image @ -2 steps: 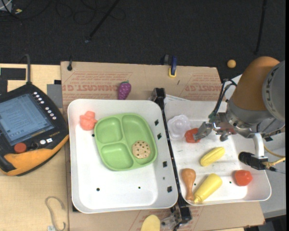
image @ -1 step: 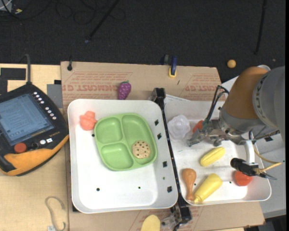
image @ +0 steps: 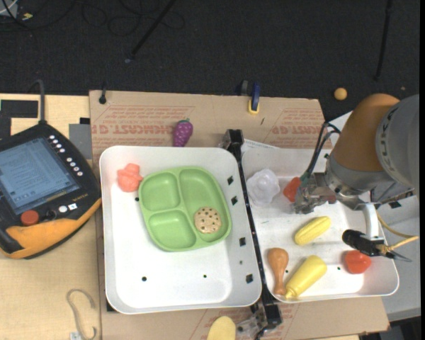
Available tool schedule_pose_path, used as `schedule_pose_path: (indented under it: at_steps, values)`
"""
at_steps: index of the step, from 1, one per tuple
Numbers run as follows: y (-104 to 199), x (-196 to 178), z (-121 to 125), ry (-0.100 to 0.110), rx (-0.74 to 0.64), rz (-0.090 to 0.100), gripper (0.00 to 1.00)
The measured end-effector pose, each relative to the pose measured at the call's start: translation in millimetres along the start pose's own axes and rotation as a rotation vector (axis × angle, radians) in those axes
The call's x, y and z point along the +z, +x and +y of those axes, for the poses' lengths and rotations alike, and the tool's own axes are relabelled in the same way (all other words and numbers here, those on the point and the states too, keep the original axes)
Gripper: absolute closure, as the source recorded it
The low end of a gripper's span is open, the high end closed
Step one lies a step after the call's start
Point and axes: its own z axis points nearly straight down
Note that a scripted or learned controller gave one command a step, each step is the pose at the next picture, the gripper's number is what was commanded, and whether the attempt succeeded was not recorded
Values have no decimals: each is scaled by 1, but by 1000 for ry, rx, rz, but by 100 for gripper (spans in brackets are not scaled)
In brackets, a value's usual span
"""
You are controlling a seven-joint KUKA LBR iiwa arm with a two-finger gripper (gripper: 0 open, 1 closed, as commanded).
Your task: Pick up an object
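Two white bins sit side by side on the tabletop (image: 28, 275), and your arm reaches into the right bin (image: 389, 278) from the right. The claw (image: 306, 198) hangs low over the far left part of that bin, but its tips are too dark and small for you to tell how they stand.

Nearest to it is a small red piece (image: 292, 188), just beside the claw on its left, partly hidden, next to a clear crumpled wrapper (image: 263, 185). If you judge that too tight, look nearer: a short yellow piece (image: 312, 229) lies just near-right of the claw, its long axis slanting from near-left up to far-right. You would probably need to close across that axis, not along it.

Farther off, a longer yellow corn-like piece (image: 304, 276) and a brown drumstick (image: 277, 262) lie by the near edge, well apart from the claw.
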Motion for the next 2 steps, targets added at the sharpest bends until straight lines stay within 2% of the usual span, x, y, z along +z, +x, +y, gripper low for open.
schedule_pose_path:
  at_steps: [2]
  values:
    - [-3,-111,-17,-5,6,-2,100]
